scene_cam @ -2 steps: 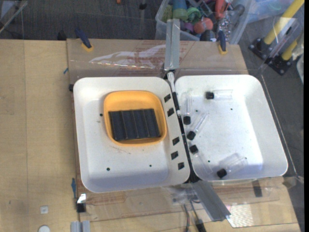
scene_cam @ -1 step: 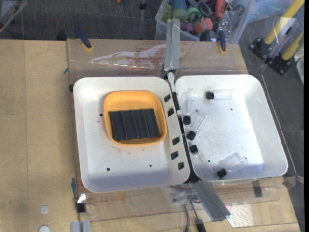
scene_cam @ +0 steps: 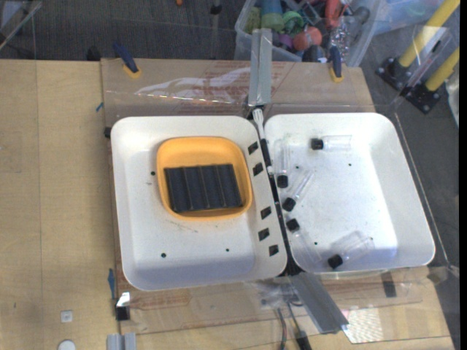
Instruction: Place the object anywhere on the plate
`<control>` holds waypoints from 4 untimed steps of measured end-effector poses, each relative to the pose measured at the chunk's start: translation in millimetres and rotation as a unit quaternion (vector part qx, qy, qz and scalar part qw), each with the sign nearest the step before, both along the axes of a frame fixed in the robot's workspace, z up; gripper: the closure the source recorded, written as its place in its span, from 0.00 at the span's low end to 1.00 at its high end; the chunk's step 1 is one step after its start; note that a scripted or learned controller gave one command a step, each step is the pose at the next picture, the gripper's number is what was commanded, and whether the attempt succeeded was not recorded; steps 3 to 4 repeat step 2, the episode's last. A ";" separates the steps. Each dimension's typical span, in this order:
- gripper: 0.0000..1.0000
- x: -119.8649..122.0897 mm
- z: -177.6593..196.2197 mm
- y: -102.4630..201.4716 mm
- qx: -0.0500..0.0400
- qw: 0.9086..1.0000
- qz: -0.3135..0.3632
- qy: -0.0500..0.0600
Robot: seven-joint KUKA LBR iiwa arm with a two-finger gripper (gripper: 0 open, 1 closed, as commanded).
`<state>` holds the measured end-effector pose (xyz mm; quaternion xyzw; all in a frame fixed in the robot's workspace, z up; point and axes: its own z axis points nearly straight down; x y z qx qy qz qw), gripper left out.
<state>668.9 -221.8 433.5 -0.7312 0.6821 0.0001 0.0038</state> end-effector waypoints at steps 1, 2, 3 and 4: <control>1.00 -0.2 -0.7 13.3 0.000 0.983 0.185 0.001; 1.00 0.2 -0.9 11.6 -0.001 0.947 0.321 0.000; 1.00 0.2 -0.9 11.6 -0.001 0.947 0.321 0.000; 1.00 0.2 -0.9 11.6 -0.001 0.947 0.321 0.000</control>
